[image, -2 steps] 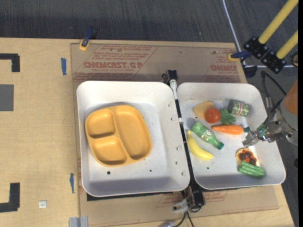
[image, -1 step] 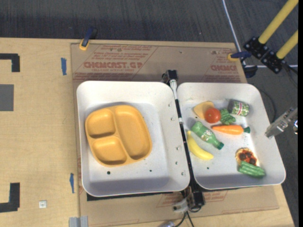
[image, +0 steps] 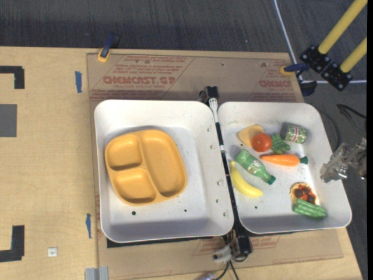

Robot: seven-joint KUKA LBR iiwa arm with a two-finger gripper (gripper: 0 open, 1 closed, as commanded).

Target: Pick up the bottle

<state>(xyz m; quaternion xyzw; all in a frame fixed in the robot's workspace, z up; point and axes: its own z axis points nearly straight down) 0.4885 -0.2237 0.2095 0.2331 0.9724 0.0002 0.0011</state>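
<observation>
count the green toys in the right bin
3: the bottle lies left of centre, the can sits near the far edge, the bean pod lies at the near right.

A green plastic bottle with a white label (image: 254, 165) is lying beside a yellow banana (image: 245, 182); an orange three-compartment tray (image: 145, 166) is showing plain orange.

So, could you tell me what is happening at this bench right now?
The claw sits at the right edge of the right bin, apart from the toys in it. The green bottle it is meant to pick up lies untouched beside a banana. The left bin bears a yellow divided tray.
</observation>
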